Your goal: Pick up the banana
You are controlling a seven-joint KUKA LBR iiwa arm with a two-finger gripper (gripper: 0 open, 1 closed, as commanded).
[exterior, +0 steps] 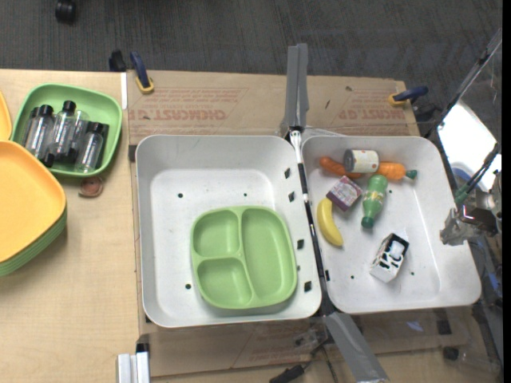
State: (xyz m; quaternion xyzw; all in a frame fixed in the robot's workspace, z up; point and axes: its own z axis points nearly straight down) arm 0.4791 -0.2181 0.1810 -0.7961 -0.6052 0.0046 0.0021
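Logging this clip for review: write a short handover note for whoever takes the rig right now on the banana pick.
Tool: at the right rim of the right bin, above none of the items; whether it is open or shut cannot be told.
Banana: lying in the right bin near its left wall, just below the purple box and left of the green bottle.
Left bin holds a green divided tray.
Done: nothing; the banana is not grasped.
Left: move the tool over the banana, descend, grip, lift.
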